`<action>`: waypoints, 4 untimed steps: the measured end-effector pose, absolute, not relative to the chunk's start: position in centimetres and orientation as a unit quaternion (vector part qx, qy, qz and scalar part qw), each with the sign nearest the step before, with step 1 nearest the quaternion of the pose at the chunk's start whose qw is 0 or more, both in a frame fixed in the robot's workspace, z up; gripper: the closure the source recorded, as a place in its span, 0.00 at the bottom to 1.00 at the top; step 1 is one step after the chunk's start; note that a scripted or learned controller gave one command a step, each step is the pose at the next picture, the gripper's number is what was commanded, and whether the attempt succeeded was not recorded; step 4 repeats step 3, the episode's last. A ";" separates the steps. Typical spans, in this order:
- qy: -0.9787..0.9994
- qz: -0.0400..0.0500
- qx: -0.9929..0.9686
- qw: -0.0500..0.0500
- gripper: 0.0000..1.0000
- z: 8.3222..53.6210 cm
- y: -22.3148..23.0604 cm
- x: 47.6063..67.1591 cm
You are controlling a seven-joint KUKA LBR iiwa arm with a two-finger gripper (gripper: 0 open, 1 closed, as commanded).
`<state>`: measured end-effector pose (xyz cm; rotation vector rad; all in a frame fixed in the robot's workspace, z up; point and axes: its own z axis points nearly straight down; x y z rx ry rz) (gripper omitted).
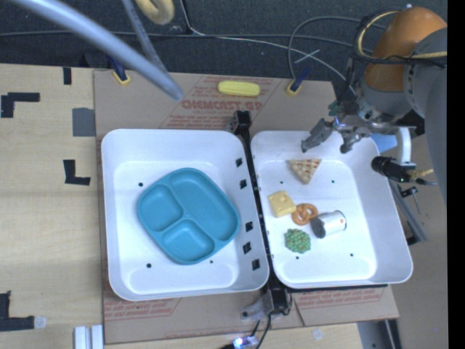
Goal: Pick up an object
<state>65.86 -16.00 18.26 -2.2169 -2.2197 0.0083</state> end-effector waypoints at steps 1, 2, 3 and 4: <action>-0.708 0.002 -0.706 0.001 0.00 12.3 -16.2 66.6; -0.708 0.001 -0.706 -0.001 0.00 8.3 -16.1 66.6; -0.708 0.002 -0.706 0.000 1.00 9.5 -16.1 66.6; -0.708 0.002 -0.706 0.000 1.00 9.5 -16.1 66.6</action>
